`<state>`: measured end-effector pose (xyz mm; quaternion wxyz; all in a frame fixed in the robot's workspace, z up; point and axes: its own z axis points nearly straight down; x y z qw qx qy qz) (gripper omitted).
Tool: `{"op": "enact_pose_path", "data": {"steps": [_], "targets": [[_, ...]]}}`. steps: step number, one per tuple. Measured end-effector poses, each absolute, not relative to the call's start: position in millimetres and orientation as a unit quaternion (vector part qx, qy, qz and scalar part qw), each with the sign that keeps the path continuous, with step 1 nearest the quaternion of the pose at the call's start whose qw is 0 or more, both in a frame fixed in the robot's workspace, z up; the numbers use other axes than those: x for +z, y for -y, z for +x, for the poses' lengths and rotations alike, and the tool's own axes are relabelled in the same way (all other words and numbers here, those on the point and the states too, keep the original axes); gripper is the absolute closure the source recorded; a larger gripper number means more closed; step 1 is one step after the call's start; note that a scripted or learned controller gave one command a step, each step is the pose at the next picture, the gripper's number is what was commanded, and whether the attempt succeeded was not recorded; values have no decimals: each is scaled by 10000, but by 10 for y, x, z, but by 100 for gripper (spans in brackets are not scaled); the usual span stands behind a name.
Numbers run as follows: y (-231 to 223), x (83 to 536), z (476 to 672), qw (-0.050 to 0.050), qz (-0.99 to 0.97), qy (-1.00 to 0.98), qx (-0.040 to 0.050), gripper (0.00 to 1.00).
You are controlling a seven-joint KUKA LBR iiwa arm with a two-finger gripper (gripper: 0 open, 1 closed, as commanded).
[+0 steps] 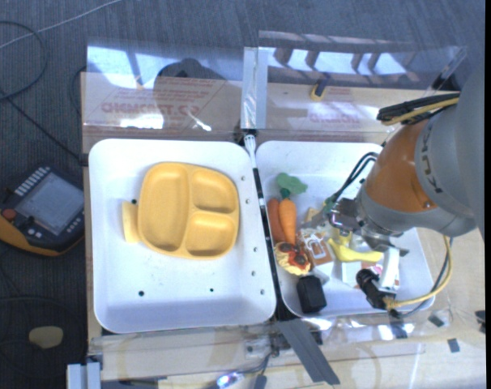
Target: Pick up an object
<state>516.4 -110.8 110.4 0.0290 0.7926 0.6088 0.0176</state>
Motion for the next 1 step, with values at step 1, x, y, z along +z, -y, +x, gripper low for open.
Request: {"op": "enact_pose_path", "data": {"steps": [1], "targets": [[1319,1098,5376,159,7379,-6745,162,0]]}}
